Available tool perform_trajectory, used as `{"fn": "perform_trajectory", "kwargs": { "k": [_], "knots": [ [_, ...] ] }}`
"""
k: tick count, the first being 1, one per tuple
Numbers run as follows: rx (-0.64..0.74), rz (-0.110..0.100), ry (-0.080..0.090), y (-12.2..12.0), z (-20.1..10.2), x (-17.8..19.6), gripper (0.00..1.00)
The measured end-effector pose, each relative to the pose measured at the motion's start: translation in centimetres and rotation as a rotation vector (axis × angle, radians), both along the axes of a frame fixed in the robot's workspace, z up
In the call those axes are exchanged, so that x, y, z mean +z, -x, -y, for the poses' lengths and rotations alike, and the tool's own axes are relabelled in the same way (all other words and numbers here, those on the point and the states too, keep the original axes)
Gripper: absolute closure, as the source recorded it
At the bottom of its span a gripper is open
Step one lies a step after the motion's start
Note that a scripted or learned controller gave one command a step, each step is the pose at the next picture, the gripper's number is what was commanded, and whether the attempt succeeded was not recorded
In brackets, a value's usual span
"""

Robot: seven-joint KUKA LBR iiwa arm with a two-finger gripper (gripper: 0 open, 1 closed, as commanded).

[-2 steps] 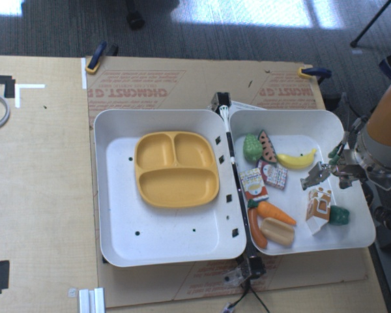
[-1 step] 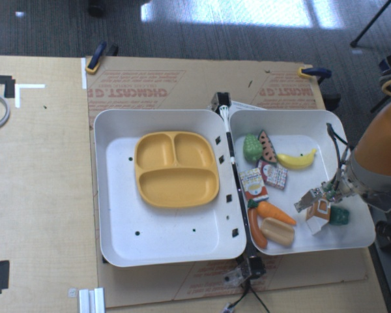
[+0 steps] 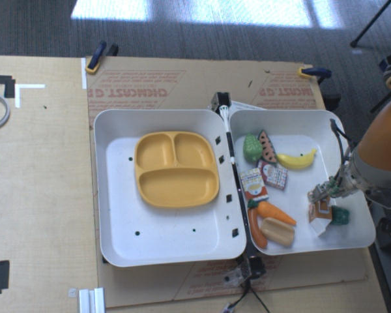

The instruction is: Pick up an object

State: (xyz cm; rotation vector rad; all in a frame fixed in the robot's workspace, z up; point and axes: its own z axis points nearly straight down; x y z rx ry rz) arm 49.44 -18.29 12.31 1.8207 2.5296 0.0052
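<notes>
Now the left bin is holding a yellow divided plate, sitting slightly toward twelve o'clock of its centre. The right bin is carrying toy food: a green vegetable, a watermelon slice, a banana, two small cartons, a carrot and a bread roll. The gripper is hanging at four o'clock in that bin, just over an orange-and-white packet lying beside a small green piece; I cannot tell how wide it is standing or whether it is gripping anything.
</notes>
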Motion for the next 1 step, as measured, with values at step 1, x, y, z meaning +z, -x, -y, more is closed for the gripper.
{"fn": "perform_trajectory", "kwargs": {
  "k": [1],
  "knots": [
    [-0.35, -0.018, -0.015, 1.15, -7.29, 14.95, 1.0]
  ]
}}
